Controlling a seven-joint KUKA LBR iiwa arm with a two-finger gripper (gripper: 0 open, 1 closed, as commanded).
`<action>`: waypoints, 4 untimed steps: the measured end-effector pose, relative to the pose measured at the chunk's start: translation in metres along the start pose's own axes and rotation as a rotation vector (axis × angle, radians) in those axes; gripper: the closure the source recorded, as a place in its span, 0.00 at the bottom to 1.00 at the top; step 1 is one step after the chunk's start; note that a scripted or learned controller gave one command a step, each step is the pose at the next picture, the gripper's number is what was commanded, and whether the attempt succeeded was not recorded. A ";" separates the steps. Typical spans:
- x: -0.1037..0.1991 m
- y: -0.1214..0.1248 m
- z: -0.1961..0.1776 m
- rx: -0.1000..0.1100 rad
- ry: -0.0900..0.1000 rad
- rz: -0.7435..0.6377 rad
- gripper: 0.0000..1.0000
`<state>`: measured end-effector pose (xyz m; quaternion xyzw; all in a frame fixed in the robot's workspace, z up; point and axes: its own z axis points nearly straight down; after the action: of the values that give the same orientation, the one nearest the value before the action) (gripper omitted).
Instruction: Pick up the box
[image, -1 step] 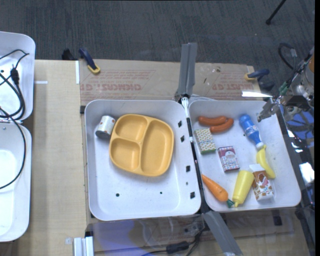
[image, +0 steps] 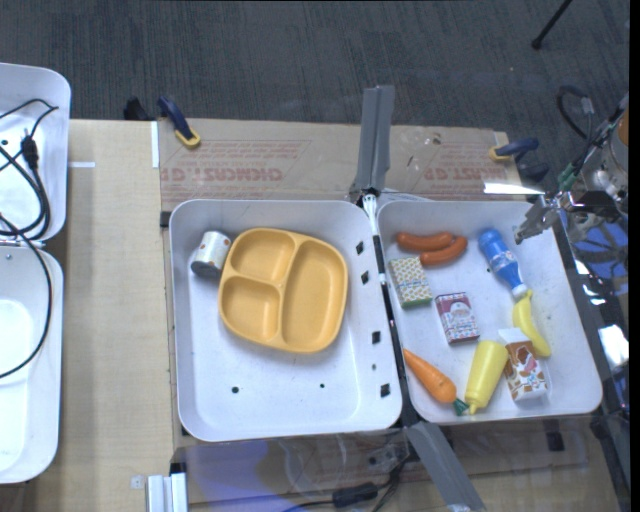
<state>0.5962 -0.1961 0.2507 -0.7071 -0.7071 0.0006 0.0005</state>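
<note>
Three boxes lie in the right bin (image: 575, 300). A pale green patterned box (image: 410, 280) is near the bin's left wall. A small red box (image: 457, 318) lies in the middle. A brown and white carton (image: 524, 371) rests by the front right corner. My gripper (image: 530, 224) hangs over the bin's far right corner, coming in from the right edge. It is well apart from all three boxes and nothing shows in it.
The right bin also holds sausages (image: 432, 246), a blue bottle (image: 500, 261), a banana (image: 531, 326), a yellow bottle (image: 485, 373) and a carrot (image: 432, 375). The left bin (image: 200, 380) holds a yellow divided plate (image: 284, 290) and a small can (image: 210, 252).
</note>
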 end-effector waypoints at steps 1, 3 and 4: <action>0.043 -0.040 0.155 -0.007 -0.002 -0.181 0.00; 0.094 -0.054 0.155 -0.009 0.000 -0.133 0.00; 0.094 -0.053 0.145 -0.011 0.000 -0.130 1.00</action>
<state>0.5433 -0.1020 0.1055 -0.6597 -0.7515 -0.0034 -0.0036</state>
